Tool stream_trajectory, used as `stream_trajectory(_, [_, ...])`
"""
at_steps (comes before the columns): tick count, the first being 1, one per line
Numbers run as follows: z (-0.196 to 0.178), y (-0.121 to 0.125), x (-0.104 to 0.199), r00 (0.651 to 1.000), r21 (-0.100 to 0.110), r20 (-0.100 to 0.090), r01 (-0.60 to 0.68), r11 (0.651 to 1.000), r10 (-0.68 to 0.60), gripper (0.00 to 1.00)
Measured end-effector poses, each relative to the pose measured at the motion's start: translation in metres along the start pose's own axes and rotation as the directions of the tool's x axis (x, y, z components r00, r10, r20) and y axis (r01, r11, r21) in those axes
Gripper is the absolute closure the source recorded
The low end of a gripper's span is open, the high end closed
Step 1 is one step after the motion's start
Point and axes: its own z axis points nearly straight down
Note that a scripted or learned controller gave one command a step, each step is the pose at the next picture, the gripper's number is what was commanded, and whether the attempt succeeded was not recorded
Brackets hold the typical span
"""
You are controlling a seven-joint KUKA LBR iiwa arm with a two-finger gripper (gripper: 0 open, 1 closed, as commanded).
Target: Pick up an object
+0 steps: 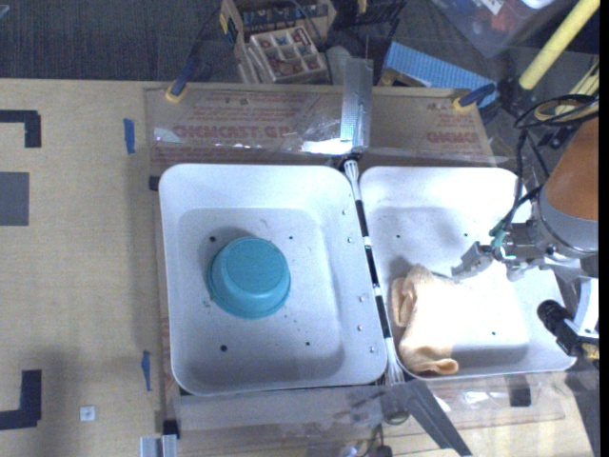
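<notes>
A teal bowl [249, 276] lies upside down in the middle of the left bin [190, 198]. A crumpled tan cloth [423, 320] rests in the right bin [428, 193], against its left wall and front edge. My gripper [468, 263] reaches in from the right over the right bin, pointing left and down. Its tip is just right of and above the cloth's upper edge. I see nothing held in it.
The divider [366, 246] between the two bins runs just left of the cloth. The grey arm with its orange band [580, 184] hangs over the right bin's right rim. Cardboard and clutter sit behind the bins.
</notes>
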Motion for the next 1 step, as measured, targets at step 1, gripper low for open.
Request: stream_trajectory(1, [0.0895, 0.0571, 0.0468, 0.996, -0.001, 0.000, 0.090, 0.996, -0.090, 0.00])
